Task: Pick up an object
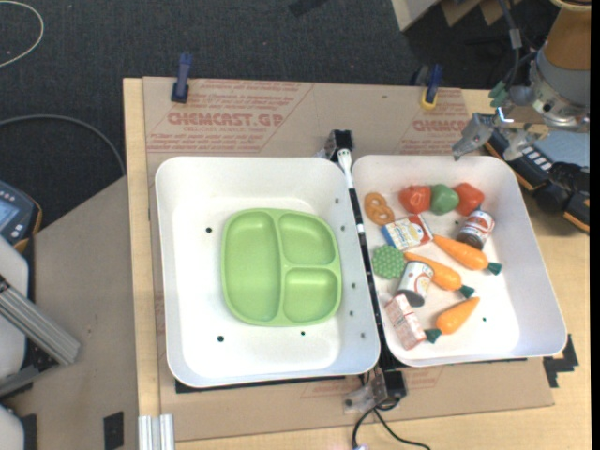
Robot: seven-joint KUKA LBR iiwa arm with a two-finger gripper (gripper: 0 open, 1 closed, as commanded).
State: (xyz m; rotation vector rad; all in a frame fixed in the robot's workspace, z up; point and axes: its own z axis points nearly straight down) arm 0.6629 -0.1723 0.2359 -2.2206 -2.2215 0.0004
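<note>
Counting three carrots (461,252), two cans (475,228)

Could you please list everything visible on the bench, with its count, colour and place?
white bins: 2, white, side by side on the bench
divided plate: 1, light green, middle of the left bin
toy carrots: 3, orange with green tips, right bin, centre to lower right
pretzel: 1, orange-brown, right bin, upper left
tomatoes: 2, red, right bin, top, either side of the green piece
green piece: 1, green, right bin, top
small cans: 2, red and white labels, right bin, one by the top carrot, one at centre
clamps: 2, blue, far edge of the board
gripper: 1, grey, above the right bin's far rim, holding nothing visible
</note>
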